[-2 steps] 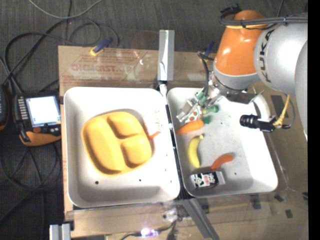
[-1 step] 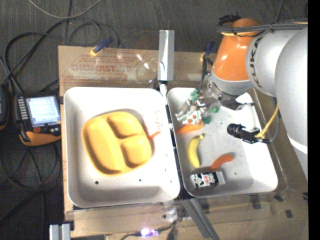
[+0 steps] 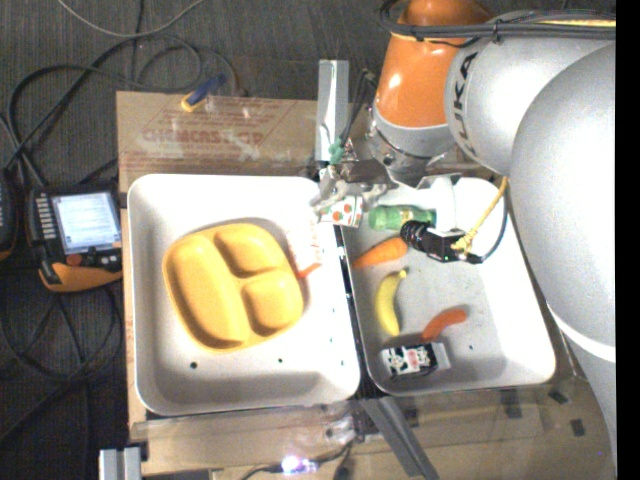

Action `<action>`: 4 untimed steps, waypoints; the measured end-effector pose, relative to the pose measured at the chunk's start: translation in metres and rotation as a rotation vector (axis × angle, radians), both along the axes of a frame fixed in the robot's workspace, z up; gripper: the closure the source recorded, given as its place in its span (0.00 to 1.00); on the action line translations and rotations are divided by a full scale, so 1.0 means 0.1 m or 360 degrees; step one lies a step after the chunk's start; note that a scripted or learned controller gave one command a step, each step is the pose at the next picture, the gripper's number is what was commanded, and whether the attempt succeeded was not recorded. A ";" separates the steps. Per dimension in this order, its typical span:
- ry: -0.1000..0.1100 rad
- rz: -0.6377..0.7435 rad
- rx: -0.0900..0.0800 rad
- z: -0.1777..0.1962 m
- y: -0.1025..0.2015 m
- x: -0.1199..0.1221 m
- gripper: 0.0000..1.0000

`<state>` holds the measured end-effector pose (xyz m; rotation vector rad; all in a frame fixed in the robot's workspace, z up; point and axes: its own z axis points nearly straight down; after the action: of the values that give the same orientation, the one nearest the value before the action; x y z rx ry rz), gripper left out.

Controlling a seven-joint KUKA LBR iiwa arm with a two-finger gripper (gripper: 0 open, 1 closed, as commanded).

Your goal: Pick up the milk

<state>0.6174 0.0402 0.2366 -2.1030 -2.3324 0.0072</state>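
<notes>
The milk (image 3: 344,210) is a small white carton with red and green marks, tilted over the divide between the two bins. My gripper (image 3: 338,194) reaches down from the orange-banded wrist (image 3: 430,58) and is shut on the carton's top, with the metal fingers (image 3: 332,180) pressed against it. The carton sits at the back edge of the bins, just left of a green bottle (image 3: 400,216). The arm's body hides the far right side of the right bin.
The left bin (image 3: 150,348) holds a yellow divided plate (image 3: 236,284) and a small orange piece (image 3: 308,266). The right bin (image 3: 520,358) holds a carrot (image 3: 380,254), a banana (image 3: 388,301), a red-orange pepper (image 3: 444,321) and a black-and-white box (image 3: 410,359).
</notes>
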 end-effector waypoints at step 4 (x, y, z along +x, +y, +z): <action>0.0003 -0.0003 -0.0001 -0.43 0.87 0.25 1.00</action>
<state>0.6425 0.1275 0.1935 -2.1042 -2.3299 0.0099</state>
